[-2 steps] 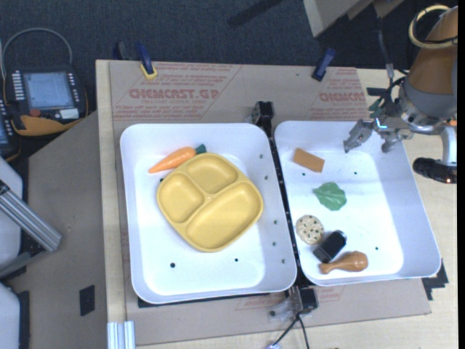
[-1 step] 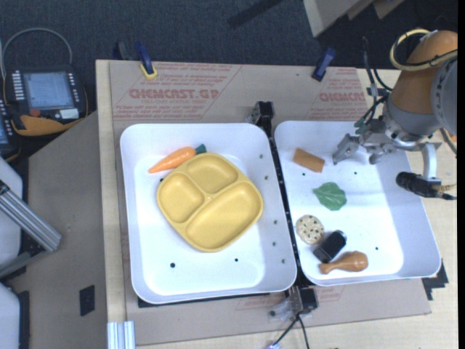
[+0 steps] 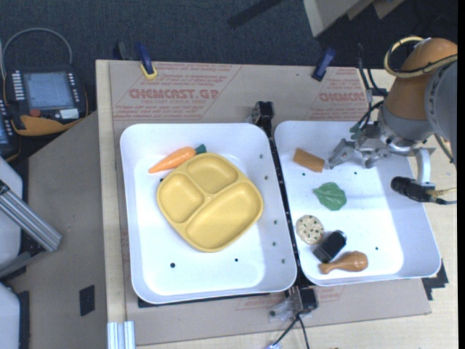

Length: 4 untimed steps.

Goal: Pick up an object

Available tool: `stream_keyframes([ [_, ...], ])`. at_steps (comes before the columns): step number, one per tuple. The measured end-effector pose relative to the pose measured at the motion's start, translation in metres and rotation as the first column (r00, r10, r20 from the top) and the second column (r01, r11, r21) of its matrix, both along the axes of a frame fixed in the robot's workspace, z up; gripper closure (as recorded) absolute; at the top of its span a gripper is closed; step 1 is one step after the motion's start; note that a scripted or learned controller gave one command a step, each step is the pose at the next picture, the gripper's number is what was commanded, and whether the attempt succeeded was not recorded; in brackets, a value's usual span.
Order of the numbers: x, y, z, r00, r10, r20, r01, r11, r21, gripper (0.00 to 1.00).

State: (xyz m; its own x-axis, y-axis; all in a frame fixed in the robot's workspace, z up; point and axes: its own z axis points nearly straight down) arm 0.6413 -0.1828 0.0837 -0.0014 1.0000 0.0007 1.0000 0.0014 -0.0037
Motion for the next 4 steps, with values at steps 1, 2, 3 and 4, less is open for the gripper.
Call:
stream_keyframes([
  [1,0.001,0.0,0.013,1.0,0.001,0.005,-0.001,1.0,-0.002,1.0],
  [2,0.001,0.005,0.076,1.0,0.0,0.011,0.0,1.0,-0.003,1.0],
  [3,0.01,0.002,0.139,1.0,0.0,0.012,0.0,1.0,-0.004,1.0],
  [4,0.01,0.002,0.138,1.0,0.0,0.007,0.0,1.0,-0.003,1.0],
])
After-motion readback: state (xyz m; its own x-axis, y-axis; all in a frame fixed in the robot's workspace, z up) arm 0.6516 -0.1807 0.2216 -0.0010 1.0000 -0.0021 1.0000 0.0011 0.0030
